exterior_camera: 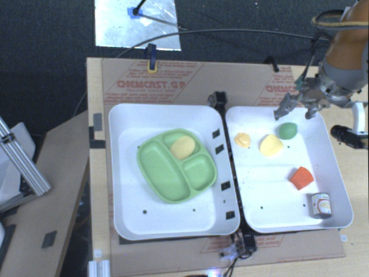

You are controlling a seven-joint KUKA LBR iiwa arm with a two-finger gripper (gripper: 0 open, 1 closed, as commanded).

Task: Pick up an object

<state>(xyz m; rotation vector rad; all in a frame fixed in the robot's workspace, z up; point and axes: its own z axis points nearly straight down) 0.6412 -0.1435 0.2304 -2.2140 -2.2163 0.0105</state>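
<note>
A: Two white bins side by side on a desk point(190, 77), seen from above at a slant. In the left bin point(130, 131), a green divided plate point(173, 172) with a yellow lump point(183, 147) in its far compartment.

B: And the right bin point(334, 172)?

A: Green round object point(287, 130) near the far edge, pale yellow round object point(271, 146) touching or just beside it on the left, small yellow piece point(243, 139) further left, orange block point(301, 178) nearer, small can point(320, 205) in the near right corner.

B: Gripper?

A: Gripper point(299, 108) spread wide, holding nothing, hovering at the far edge of the right bin, just beyond the green round object.

B: Risks?

A: Likely a descent slightly off centre, so a finger landing on top of the green round object and rolling it away. Also possible: nudging the pale yellow neighbour, or striking the bin's far wall.
</note>
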